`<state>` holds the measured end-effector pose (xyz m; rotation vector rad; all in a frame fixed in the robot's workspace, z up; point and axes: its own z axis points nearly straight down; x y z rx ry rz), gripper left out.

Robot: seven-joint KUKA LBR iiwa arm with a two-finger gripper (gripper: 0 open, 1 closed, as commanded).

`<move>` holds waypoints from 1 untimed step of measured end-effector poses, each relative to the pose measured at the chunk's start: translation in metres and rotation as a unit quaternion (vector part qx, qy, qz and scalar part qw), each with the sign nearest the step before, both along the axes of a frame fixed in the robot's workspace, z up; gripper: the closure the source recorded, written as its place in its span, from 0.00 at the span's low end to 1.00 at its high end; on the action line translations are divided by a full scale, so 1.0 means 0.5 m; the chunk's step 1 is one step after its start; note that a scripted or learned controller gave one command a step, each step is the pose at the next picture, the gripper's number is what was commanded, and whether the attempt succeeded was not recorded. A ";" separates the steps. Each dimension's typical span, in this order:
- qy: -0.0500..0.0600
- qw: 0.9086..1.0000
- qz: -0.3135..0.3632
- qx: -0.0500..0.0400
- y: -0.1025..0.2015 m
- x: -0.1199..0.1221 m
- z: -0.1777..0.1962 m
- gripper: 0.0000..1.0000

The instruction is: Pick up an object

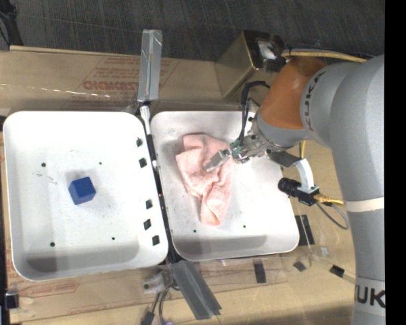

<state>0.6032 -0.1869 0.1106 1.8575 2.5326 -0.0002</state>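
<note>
Arm (355, 147): you see a bulky smooth grey casing.
Band (284, 100): orange, above the wrist.
Cables (247, 103): thin, black.
Marking (370, 295): dark letters "UK".

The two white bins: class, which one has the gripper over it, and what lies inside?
The right bin: the gripper sits over it, at a crumpled pink cloth. The left bin holds a blue cube, far from the gripper.

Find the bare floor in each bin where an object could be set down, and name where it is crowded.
Left bin: bare all round the blue cube. Right bin: free along the near wall and its right side. Crowded mid-bin, where the pink cloth lies under the gripper.
</note>
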 end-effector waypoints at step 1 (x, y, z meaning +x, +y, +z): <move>-0.001 0.999 0.046 0.001 0.008 -0.054 -0.034 0.00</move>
